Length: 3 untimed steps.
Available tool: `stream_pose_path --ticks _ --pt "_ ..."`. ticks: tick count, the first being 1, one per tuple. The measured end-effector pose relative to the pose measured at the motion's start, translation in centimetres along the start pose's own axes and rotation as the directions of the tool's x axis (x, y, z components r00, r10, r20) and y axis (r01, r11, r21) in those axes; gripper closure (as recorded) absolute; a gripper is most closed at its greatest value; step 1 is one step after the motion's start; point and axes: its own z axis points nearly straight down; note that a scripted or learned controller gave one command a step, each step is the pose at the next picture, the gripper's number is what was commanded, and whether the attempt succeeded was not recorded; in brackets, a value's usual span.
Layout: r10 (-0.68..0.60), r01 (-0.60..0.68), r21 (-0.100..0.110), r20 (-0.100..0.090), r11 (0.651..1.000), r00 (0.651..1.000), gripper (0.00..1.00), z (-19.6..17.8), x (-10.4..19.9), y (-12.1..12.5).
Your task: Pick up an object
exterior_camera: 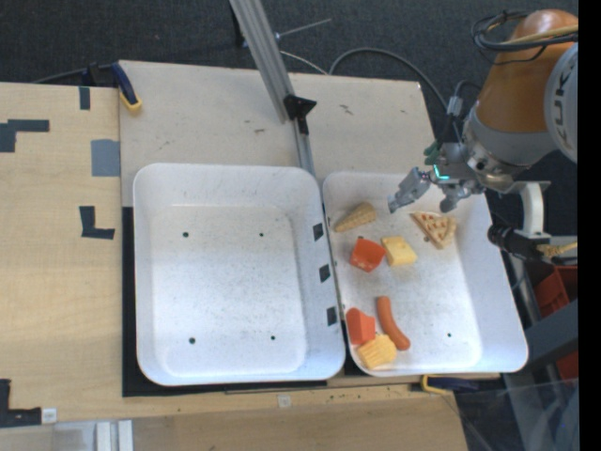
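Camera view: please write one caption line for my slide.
Open gripper hovers above toy foods in the right bin, nothing held.

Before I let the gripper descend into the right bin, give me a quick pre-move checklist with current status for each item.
1. Gripper open: ok, fingers spread, nothing between them.
2. Gripper over the right bin: ok, near its far edge.
3. Target under the fingers: not ok; it sits between the pizza-slice toy and the tan cone piece, centred on neither.
4. Pizza slice free of neighbours: ok, the yellow block lies apart from it.
5. Yellow block free: not ok, it sits against the red block.
6. Height above the bin floor: cannot tell.
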Motion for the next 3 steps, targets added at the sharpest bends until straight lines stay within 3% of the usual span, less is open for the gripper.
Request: stream_pose_path --ticks 1,3 --pt "-0.001 0.001 -0.005 0.001 1.000 1.000 0.00 -0.3 0.0 0.1" --pt "0.000 0.000 0.000 0.001 1.000 1.000 0.00 11.0 0.7 0.0"
